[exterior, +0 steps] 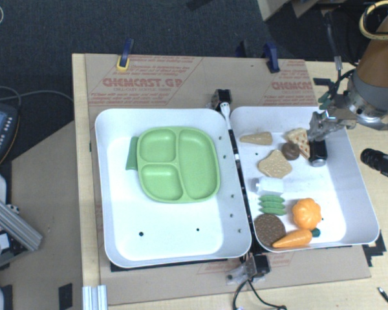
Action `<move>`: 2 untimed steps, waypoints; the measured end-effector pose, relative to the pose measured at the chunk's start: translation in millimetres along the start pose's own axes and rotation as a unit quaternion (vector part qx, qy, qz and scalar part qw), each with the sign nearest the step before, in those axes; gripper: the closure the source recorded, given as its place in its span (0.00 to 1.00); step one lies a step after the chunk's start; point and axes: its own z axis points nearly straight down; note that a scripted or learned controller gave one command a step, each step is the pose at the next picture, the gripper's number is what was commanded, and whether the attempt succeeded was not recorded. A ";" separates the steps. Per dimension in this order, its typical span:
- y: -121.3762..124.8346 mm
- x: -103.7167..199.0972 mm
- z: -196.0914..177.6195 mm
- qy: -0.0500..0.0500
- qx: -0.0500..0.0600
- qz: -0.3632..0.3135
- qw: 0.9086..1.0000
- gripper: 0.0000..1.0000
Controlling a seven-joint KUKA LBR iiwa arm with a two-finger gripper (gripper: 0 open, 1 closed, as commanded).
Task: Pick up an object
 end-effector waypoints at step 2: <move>6.7 43.6 -1.8 0.001 0.003 -0.001 1.000 1.00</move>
